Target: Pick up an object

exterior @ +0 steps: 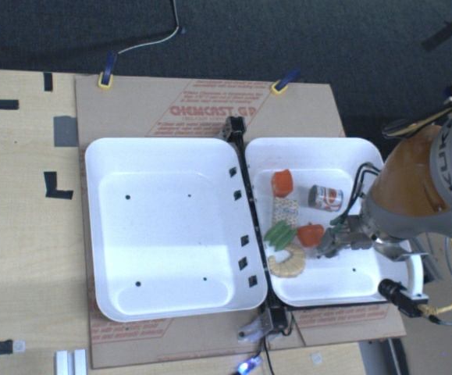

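Note:
The right bin (319, 287) holds several small items. An orange-red piece (282, 182) lies at the top, with a pale speckled block (286, 208) just below it. A small can with a red label (325, 198) lies on its side to the right. A green item (280, 233) and a tan ring-shaped piece (287, 263) sit by the bin's left wall. A red item (311, 234) lies in the middle. My gripper (331, 242) hangs low in the bin, right next to the red item's right side. Nothing shows between its fingers.
The left bin (163, 233) sits beside the right one, with a black clipped divider (245, 217) between them. Both rest on a cardboard sheet (210, 108). The grey and orange arm (409, 194) covers the right bin's right side.

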Available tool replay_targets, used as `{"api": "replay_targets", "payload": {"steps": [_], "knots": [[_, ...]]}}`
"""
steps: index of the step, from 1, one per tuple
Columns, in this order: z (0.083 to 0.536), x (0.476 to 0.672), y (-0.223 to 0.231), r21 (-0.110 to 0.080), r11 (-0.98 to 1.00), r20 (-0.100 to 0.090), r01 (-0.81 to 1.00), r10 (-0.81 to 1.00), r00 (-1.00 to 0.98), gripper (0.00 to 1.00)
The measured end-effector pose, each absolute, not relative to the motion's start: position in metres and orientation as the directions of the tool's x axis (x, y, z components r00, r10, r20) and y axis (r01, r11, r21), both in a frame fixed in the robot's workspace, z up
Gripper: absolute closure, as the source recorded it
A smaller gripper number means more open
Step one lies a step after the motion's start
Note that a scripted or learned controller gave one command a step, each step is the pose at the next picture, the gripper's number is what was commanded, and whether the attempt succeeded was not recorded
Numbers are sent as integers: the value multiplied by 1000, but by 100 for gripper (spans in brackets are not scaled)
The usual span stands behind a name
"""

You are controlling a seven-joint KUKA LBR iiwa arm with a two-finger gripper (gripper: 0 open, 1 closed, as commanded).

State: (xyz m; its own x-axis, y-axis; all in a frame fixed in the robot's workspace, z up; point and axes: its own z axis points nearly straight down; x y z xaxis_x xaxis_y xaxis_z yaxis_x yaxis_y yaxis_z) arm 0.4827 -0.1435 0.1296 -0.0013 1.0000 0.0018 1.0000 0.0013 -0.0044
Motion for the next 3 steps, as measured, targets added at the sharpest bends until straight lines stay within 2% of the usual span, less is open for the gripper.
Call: {"api": "replay_targets", "payload": {"steps": [1,2,3], "knots": [[187,533,-49,6,14,4,1000,1000,-14,100],[308,535,-25,13,6,1,1000,1000,-6,100],[424,563,21,14,7,1,1000,1000,-7,100]]}}
